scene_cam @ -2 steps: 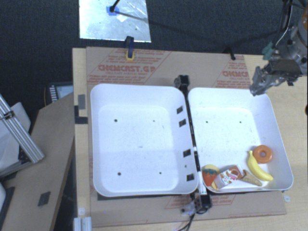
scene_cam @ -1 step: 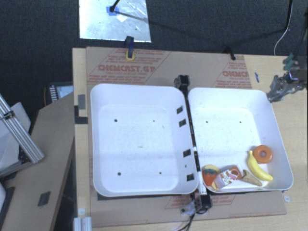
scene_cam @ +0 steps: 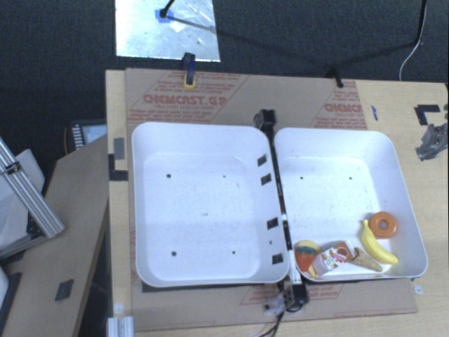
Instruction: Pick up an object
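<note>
Gripper (scene_cam: 431, 143) is seen as a small, blurred grey shape at the right edge of the view, over the cardboard-covered bench (scene_cam: 210, 93); whether it is open or closed cannot be told, and nothing is seen held in it. Just left of the gripper, the rim of the right bin (scene_cam: 330, 181) is found. Well below the gripper in the view, in that bin's near right corner, a cluster of objects is gathered: an orange ring (scene_cam: 383, 224), a yellow banana (scene_cam: 379, 244) touching it, a red-and-white packet (scene_cam: 333, 256), and an orange-red round item (scene_cam: 306, 255). Farther left of the gripper, the left bin (scene_cam: 200, 195) is placed.
</note>
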{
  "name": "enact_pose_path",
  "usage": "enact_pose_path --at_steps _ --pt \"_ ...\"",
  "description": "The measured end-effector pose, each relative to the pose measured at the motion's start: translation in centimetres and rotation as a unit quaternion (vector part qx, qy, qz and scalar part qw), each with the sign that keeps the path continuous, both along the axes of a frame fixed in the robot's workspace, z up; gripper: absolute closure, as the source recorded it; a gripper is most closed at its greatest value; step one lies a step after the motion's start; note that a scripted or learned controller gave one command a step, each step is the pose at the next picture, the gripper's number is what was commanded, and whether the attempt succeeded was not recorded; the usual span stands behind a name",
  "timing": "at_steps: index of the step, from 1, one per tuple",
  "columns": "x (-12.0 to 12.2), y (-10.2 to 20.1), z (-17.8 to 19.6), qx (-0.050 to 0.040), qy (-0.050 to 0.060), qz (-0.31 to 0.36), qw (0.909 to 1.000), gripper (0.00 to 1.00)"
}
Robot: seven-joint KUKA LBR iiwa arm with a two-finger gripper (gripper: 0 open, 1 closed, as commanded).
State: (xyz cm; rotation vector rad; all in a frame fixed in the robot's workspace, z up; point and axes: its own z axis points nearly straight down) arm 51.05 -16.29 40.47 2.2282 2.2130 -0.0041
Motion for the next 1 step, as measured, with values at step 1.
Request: enact_pose_path --at_steps 1 --pt "2.22 -4.54 -3.08 0.0003 -0.001 0.002 1.0000 1.00"
